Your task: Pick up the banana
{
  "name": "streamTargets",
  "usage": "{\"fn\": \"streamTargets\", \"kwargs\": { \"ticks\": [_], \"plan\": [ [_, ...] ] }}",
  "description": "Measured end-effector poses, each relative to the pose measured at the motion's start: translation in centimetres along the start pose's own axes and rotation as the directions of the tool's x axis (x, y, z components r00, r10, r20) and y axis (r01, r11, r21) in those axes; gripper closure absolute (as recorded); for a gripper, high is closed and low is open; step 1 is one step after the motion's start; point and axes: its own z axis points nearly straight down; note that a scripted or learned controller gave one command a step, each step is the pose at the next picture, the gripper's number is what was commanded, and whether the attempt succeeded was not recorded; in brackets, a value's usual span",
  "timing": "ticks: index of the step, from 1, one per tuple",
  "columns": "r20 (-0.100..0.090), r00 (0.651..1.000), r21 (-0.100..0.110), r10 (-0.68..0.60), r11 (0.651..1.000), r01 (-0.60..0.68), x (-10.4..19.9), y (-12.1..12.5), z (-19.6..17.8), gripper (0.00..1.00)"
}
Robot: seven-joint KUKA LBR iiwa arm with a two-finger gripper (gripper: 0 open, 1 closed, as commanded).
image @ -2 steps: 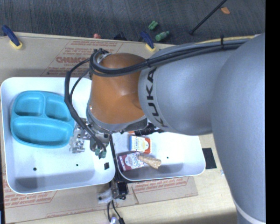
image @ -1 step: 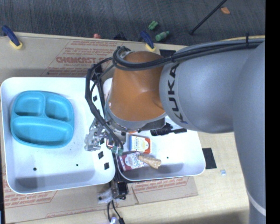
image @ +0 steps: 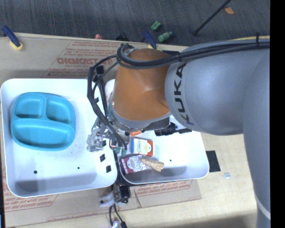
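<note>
My gripper (image: 97, 139) hangs low over the right edge of the left bin (image: 9, 127), close to the divide between the two bins. Its metal parts and black cables are bunched there. The orange band and grey body of the arm (image: 142, 89) cover most of the right bin (image: 199, 163), hiding what lies beneath. At the near end of the right bin, just right of the gripper, lie a red and white packet (image: 142, 147), a dark red pouch (image: 131, 165) and a tan cone-shaped piece (image: 153, 164).
A blue divided tray (image: 42, 120) lies in the far left part of the left bin. The near part of that bin shows bare white floor (image: 57, 170). Cardboard (image: 76, 56) lines the bench around the bins.
</note>
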Motion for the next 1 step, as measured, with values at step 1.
{"fn": "streamTargets", "kwargs": {
  "ticks": [1],
  "plan": [
    [0.007,0.994,-0.003,-0.109,0.994,0.109,-0.26,-1.36,-30.79,1.00]
  ]
}}
